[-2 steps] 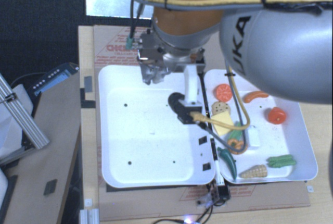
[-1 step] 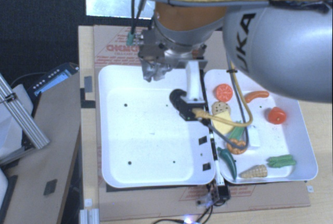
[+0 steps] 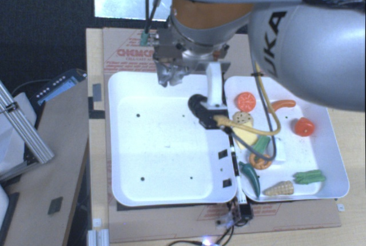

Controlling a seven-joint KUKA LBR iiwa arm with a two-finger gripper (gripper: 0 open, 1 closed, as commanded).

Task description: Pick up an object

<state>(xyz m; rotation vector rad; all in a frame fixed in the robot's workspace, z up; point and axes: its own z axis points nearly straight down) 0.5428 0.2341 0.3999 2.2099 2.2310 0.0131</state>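
Two white bins sit side by side on the tabletop (image 3: 350, 125). The bin at 3 o'clock (image 3: 337, 179) holds the toy foods, one of each. Nearest are an ice-cream cone (image 3: 278, 188), green pod (image 3: 309, 177) and dark chili (image 3: 250, 176). Farther are a red tomato (image 3: 304, 126), cracker (image 3: 242, 119), orange carrot (image 3: 283, 105) and orange slice (image 3: 246, 101). Three overlapping mid-pile pieces (image 3: 258, 150) are hard to name. The claw (image 3: 170, 72) hangs over the 9 o'clock bin's (image 3: 166, 147) far edge. Released or clenched, I cannot tell.

Pale tan wooden table (image 3: 95, 142). Flat brown cardboard sheet with red print (image 3: 123, 53) lies directly on it. Two shallow white plastic bins sit side by side on the sheet, touching: left bin (image 3: 160, 150), right bin (image 3: 338, 177).
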